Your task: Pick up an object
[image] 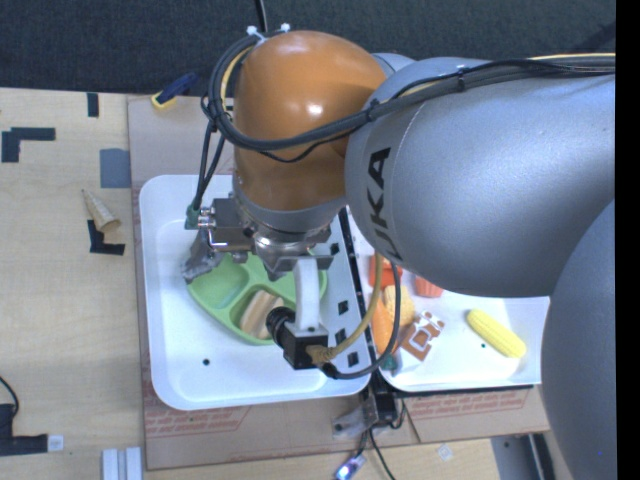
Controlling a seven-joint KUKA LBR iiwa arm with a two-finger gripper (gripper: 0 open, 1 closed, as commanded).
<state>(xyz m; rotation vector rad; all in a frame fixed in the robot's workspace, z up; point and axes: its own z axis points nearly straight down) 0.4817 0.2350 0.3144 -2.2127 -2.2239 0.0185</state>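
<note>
One slanted look from above, the camera view, carries everything. The likeliest trouble, judging from it, is a poor hold. The gripper (203,260) sits low at the left rim of a green divided dish (222,293). A shallow, thin-walled dish taken by one edge would probably tilt or slide out, or tip out the tan piece (258,310) resting in one of its compartments. Closing on bare bin floor just beside the rim looks equally possible, since the contact spot is partly hidden under the orange wrist (300,98). Whether the gripper is released or clenched cannot be told, and nothing is seen gripped in it.

The dish lies in the middle of the left bin (170,348), clear of that bin's left and near edges, with its right part covered by the arm. The gripper appears to be at the dish's left rim, not over its centre; whether it touches the rim or stands just apart cannot be settled.

In the right bin (480,368), a yellow piece (497,333) lies toward the near edge. An orange-and-white block (424,336) lies near that bin's left edge. Both are well apart from the gripper.
</note>
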